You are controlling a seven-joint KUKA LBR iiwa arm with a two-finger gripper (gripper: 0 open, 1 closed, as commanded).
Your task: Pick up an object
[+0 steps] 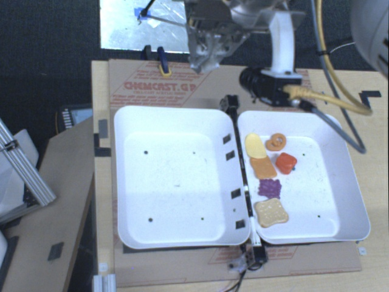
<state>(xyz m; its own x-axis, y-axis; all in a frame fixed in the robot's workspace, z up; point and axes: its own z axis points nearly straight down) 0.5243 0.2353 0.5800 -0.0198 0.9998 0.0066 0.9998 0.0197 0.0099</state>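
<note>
I see the pincer (199, 64) up at the far side of the worktop (78, 163), hanging over the brown cardboard sheet (152, 85) with red lettering, past the far rim of the left bin (121, 181). From this angle I cannot tell if the pincer is apart or together. It is well apart from all the pickable things.

All the candidates lie in the right bin (340, 187), bunched along its left side near the black divider clips (233, 157):
- yellow piece (255, 145), nearest the far left corner.
- small orange ring (277, 141), just right of the yellow piece.
- red piece (285, 162), nearer to me than the ring, close to it.
- flat orange slab (264, 167), touching the near edge of the yellow piece, beside the red one.
- purple cluster (270, 188), just nearer than the slab.
- tan toast-shaped piece (271, 212), nearest of the row, lying flat, close to the purple cluster.

The left bin floor shows a few small dark dots. The two bins sit side by side, rims meeting at the clips.

Other stuff: a blue and yellow clamp (163, 62) on the far edge of the cardboard, left of the pincer. A shiny foil panel (134, 17) sits beyond it. A metal rail (24, 169) leans at the left edge.
</note>
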